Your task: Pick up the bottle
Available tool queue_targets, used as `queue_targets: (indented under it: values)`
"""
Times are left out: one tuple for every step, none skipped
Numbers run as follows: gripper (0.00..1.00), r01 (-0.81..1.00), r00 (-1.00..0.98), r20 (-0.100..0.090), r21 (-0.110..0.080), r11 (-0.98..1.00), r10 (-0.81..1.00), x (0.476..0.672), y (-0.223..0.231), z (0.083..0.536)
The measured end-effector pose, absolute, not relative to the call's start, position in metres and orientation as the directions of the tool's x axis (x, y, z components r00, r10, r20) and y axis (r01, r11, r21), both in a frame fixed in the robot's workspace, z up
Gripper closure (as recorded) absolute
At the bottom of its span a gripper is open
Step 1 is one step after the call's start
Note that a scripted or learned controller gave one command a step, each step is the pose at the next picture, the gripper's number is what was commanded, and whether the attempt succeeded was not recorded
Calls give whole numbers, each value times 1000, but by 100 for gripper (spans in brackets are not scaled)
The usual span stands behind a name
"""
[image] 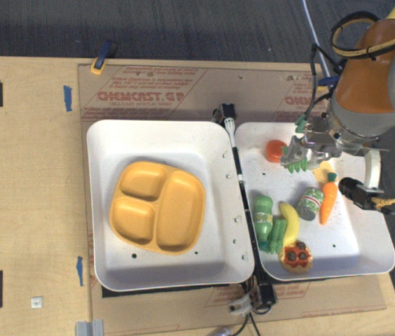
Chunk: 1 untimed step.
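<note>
2 white bins side by side: yellow divided tray point(157, 206) in left bin point(106, 187), toys in right bin point(372, 247). Bottle point(311, 203) lying mid-bin, beside carrot point(328, 197). Gripper point(304, 154) above, apart from bottle; finger state unclear.

Two white bins side by side on a bench. Left bin point(106, 152): a yellow divided tray point(158, 206), lying flat near the middle. Right bin point(372, 247): gripper point(300, 154) low over the upper part, green piece point(296, 165) just at its tip, red item point(275, 150) just left of it. Further down, bottle point(311, 203) on its side, touching a carrot point(328, 199) on its right. Banana point(290, 222) beside green vegetables point(267, 224); a strawberry-like item point(296, 257) near the front wall.
</note>
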<state>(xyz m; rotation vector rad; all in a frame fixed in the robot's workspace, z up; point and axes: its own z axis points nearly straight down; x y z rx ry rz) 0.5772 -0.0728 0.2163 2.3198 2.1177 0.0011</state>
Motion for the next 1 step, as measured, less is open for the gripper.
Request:
queue_targets:
  values:
    - [100, 991, 130, 1, -3, -130, 991, 542, -2, 193]
